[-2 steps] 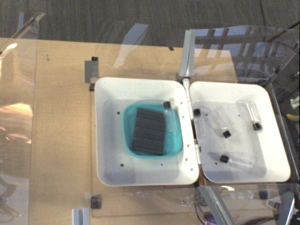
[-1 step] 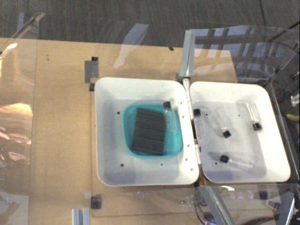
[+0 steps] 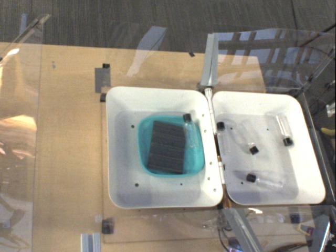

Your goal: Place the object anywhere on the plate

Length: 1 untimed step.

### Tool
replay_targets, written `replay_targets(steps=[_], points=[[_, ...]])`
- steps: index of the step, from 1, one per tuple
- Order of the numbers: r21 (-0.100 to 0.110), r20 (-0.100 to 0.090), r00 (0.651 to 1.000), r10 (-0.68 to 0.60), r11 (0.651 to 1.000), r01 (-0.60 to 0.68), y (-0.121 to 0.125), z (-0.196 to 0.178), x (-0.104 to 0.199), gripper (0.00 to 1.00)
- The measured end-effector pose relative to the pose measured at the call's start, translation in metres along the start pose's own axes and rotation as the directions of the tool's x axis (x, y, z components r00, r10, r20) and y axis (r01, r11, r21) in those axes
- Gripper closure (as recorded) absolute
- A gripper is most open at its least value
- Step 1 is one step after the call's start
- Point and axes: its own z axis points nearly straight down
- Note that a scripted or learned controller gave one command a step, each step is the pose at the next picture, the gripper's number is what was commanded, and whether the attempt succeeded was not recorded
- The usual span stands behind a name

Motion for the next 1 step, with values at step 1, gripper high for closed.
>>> replay_targets(steps=[1], points=[[0.000, 0.000, 0.990, 0.138, 0.990, -0.138, -0.0001, -0.0001, 0.0033, 0.00]])
